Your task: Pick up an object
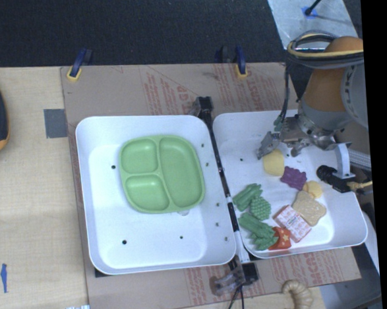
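A: Can you see the jaws?
B: No, the gripper (pixel 280 142) is a grey blur; I cannot tell.
A: The object?
B: A rounded yellow lump (pixel 273 163) just below it in the right bin (pixel 239 129), no clear long axis.
A: Neighbours?
B: Knobbly purple piece (pixel 293 176), bumpy greens (pixel 253 209).

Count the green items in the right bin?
3, clustered at the bin's left-front: one rearmost, one just right of it, one in front beside the red piece. Overlap may hide more.
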`<state>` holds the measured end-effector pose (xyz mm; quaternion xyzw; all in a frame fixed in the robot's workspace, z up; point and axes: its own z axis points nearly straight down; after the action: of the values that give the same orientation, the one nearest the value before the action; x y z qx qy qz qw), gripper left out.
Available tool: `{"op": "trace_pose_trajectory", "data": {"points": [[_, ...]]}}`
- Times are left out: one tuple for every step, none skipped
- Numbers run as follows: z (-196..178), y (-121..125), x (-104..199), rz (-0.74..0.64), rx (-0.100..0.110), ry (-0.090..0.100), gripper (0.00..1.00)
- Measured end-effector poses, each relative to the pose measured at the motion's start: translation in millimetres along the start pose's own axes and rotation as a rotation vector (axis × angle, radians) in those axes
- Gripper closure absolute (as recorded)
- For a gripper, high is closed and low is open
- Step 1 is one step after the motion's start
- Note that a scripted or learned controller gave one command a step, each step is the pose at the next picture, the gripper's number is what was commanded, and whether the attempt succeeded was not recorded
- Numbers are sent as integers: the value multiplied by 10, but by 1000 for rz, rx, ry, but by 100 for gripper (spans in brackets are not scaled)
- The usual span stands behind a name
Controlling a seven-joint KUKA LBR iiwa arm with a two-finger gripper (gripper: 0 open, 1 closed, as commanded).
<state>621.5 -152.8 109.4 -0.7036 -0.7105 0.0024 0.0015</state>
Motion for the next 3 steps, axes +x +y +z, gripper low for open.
{"op": "trace_pose_trajectory", "data": {"points": [[182, 21, -116, 6, 0, 0, 0], [63, 26, -119, 4, -1, 0, 100], [68, 24, -119, 4, 0, 0, 0]]}}
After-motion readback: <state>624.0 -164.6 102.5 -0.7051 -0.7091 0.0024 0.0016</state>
